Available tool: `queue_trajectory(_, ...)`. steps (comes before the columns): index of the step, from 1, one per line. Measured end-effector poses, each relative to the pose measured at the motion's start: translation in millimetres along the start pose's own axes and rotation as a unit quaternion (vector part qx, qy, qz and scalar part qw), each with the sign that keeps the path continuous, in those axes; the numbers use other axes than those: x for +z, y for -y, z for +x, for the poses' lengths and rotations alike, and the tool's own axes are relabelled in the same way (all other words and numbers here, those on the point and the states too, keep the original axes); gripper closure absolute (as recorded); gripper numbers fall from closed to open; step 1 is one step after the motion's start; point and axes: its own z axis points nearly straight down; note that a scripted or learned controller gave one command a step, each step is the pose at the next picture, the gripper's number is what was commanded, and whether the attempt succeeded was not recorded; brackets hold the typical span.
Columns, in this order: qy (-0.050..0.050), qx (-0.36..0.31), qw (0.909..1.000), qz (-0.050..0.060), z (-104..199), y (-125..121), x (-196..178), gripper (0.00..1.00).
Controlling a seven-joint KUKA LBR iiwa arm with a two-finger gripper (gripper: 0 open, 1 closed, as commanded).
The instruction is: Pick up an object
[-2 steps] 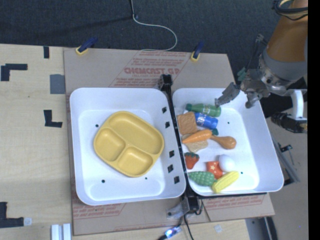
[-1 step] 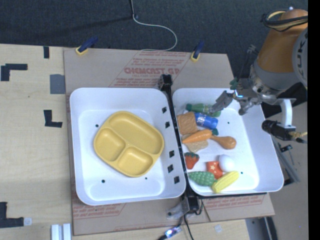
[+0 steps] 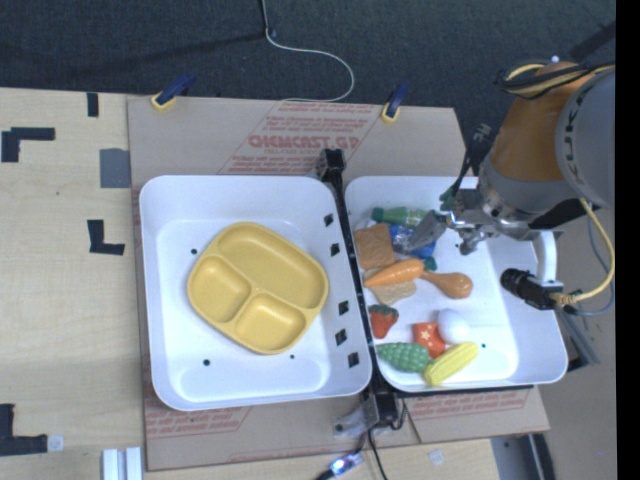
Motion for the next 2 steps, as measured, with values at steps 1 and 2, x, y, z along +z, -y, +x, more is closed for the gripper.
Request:
queue_trajectory(1,0.000,0.000,1.0000,-0.001,6,0,64,0.00)
queue_trajectory(2,0.001,0.000,1.0000,-0.004,6,-1,88,0.00)
